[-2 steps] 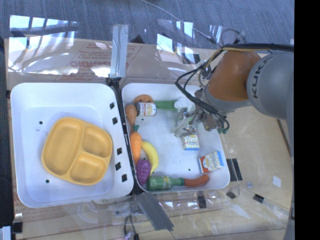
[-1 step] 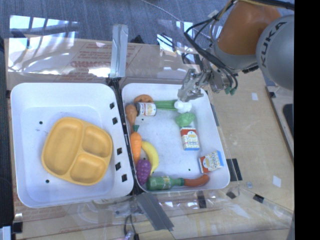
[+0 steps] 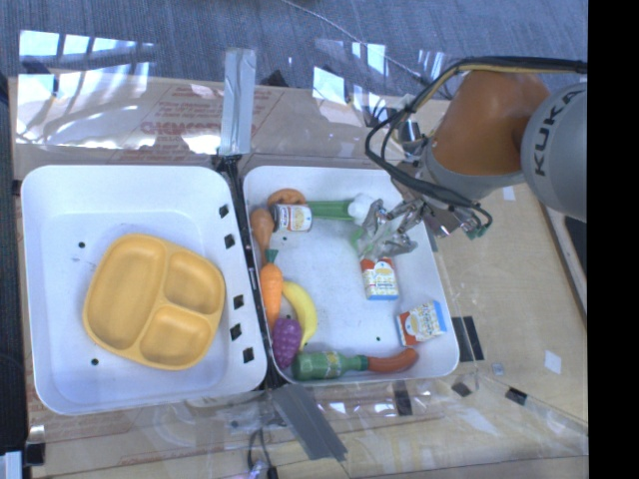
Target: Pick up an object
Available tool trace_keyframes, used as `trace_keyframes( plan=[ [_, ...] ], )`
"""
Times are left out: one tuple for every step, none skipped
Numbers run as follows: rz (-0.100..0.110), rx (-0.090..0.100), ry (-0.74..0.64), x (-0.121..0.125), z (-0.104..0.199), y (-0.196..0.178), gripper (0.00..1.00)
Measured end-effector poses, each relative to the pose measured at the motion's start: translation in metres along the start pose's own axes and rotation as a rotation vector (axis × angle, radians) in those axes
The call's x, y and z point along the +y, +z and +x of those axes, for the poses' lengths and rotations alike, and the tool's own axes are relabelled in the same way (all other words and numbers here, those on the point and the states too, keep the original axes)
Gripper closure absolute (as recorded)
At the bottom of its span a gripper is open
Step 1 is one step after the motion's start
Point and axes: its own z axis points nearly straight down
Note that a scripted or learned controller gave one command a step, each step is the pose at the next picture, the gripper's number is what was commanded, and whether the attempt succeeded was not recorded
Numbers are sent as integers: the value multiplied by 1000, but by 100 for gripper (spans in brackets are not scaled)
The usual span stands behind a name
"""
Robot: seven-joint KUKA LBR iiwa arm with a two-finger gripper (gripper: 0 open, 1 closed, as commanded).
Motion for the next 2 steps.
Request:
trace_keyframes(
  plan=[
    [4, -4, -96, -2, 1, -26, 100],
    [3, -4, -95, -2, 1, -26, 0]
  ],
)
